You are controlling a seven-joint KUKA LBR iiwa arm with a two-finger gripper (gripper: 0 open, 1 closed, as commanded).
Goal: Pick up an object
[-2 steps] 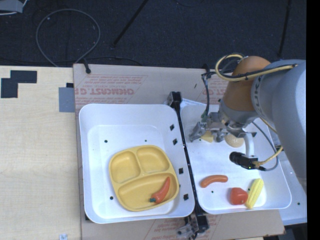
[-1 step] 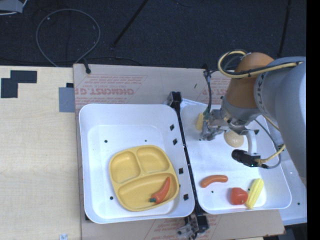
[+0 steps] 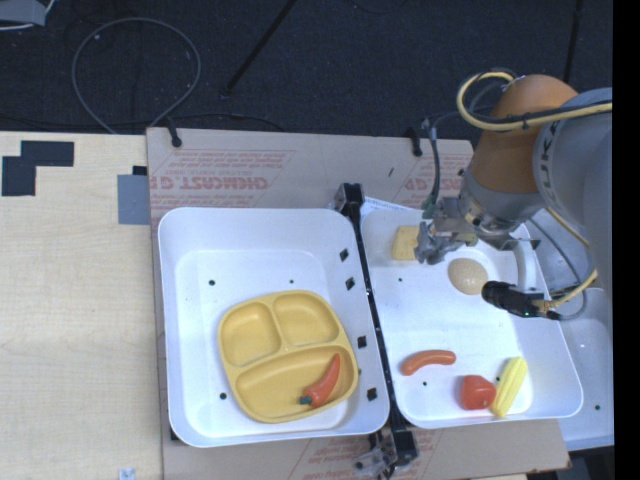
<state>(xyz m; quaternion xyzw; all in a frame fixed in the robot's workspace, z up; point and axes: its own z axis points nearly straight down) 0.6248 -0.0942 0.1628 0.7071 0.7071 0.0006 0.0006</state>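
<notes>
Gripper (image 3: pixel 430 248) hanging at far left of right bin (image 3: pixel 560 368), just beside pale yellow block (image 3: pixel 404 243); fingers' state: cannot tell. Egg (image 3: pixel 466 275) lying just right. Sausage (image 3: pixel 428 361), tomato (image 3: pixel 477 392), corn (image 3: pixel 509 385) sitting near.

Two shallow white plastic bins sit side by side: the left bin (image 3: pixel 190 258) and the right bin (image 3: pixel 560 368). One yellow three-compartment plastic tray (image 3: pixel 270 333) lies in the left bin, and one red-orange toy chili pepper with a green stem (image 3: pixel 322 383) rests on it. The right bin has five loose items: one pale yellow cheese-like block (image 3: pixel 404 242), one beige egg-shaped object (image 3: pixel 466 275), one orange-red toy sausage (image 3: pixel 428 361), one red toy pepper chunk (image 3: pixel 477 392) and one yellow toy corn cob (image 3: pixel 510 385). That makes six toy foods in all.
</notes>
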